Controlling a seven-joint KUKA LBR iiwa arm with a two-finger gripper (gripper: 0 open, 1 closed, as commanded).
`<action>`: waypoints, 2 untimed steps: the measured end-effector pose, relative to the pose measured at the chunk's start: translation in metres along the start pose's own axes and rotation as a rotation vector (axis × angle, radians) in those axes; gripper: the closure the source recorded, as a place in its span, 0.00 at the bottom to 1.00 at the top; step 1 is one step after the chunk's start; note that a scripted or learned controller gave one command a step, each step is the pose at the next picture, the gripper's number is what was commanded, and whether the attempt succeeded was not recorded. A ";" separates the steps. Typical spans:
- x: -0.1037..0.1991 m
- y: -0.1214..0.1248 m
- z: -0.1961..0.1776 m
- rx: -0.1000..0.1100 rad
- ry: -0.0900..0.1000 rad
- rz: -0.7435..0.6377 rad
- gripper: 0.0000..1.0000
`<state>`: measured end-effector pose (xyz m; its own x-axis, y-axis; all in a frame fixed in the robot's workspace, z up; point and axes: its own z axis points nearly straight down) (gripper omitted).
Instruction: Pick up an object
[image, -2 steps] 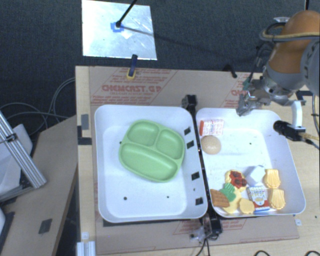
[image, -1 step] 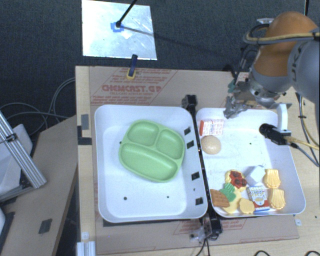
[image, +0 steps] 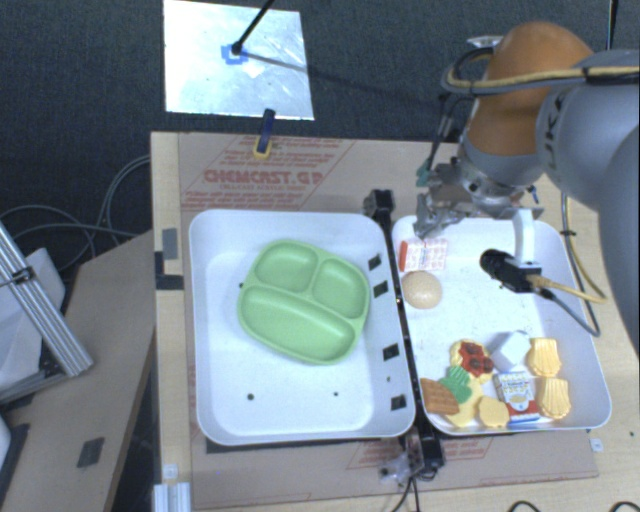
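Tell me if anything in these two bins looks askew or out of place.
Mildly, yes. The green plate lies turned at an angle to the walls of the left bin. In the right bin, the toy food is heaped in the near corner; a pale ball lies apart.

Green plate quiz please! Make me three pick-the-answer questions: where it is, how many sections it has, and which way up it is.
1. Where is the green plate? A) left bin B) right bin C) floor
2. How many sections has it? A) one B) three C) six
3. How does it lie? A) flipped over B) on its edge C) hollows up
1 A: it sits in the left bin. 2 B: two small sections beside one long one. 3 C: its hollows face upward.
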<state>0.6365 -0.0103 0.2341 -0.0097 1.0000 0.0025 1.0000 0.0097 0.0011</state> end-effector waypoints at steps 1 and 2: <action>-0.006 -0.008 0.018 0.001 -0.003 0.008 1.00; -0.010 -0.003 0.001 -0.002 -0.002 0.009 1.00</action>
